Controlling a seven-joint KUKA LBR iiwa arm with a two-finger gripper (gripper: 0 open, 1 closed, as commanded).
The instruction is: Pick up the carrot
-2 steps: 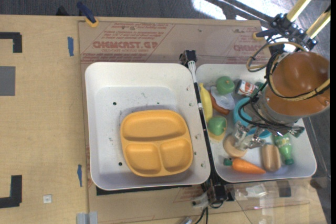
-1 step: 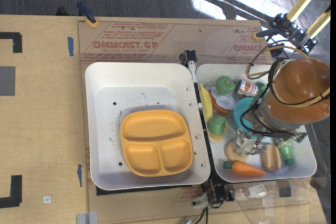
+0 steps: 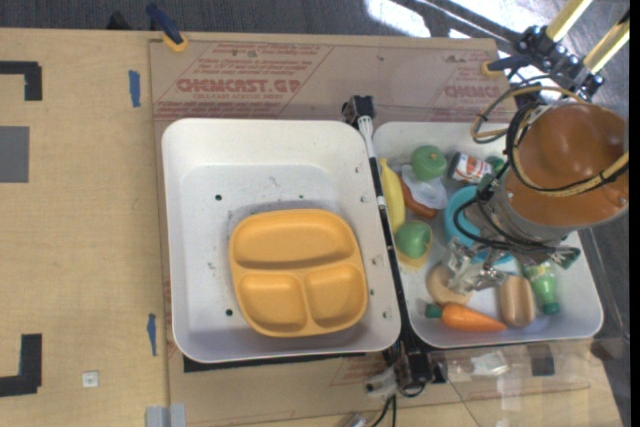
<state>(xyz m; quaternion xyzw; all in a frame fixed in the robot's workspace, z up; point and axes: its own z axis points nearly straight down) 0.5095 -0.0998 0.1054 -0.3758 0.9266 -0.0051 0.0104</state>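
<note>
Carrot [image 3: 472, 318] lying left-right along the right bin's [image 3: 590, 315] near wall, just nearer than the end effector [image 3: 476, 271]; grip state impossible to tell.

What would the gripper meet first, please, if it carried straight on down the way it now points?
Probably the tan round toy directly beneath the gripper, rather than the carrot, which lies just nearer the right bin's front wall. Depth is hard to judge from this slanted view.
</note>
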